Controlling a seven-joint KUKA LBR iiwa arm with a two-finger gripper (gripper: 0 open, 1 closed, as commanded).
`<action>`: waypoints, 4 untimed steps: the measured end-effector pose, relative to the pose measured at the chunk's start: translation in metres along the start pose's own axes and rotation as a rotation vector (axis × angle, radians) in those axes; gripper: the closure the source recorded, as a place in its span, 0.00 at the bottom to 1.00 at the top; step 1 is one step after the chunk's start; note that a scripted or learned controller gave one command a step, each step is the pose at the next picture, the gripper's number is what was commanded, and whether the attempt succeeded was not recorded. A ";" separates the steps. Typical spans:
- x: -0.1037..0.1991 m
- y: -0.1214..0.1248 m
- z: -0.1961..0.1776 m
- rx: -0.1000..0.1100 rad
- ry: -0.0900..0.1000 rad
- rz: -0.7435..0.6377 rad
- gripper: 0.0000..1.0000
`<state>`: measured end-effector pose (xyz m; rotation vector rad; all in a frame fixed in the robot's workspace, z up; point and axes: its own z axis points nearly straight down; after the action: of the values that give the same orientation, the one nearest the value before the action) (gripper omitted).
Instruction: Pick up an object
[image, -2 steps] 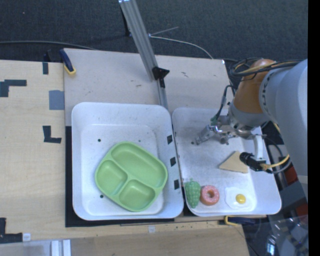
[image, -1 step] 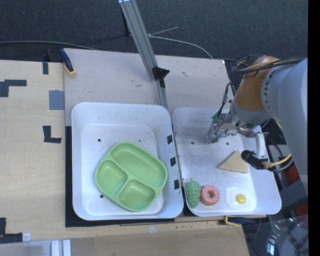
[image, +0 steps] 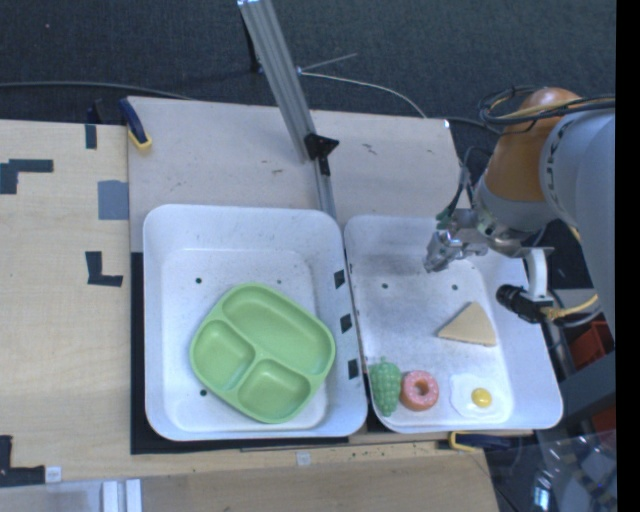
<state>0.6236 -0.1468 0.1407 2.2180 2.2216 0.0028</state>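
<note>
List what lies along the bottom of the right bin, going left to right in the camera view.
Green toy vegetable → pink-frosted donut → fried egg.

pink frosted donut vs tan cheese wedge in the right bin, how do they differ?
The pink frosted donut is round with a centre hole; the tan cheese wedge is a solid triangle. The donut lies at the bin's near edge beside a green toy; the wedge lies alone, mid-bin. Both lie flat.
</note>
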 end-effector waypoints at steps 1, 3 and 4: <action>0.005 -0.002 -0.044 -0.001 0.000 0.000 1.00; 0.055 0.006 -0.084 0.004 0.001 -0.004 1.00; 0.113 0.000 -0.088 0.005 0.002 -0.006 1.00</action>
<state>0.6235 -0.0342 0.2285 2.2153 2.2313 0.0001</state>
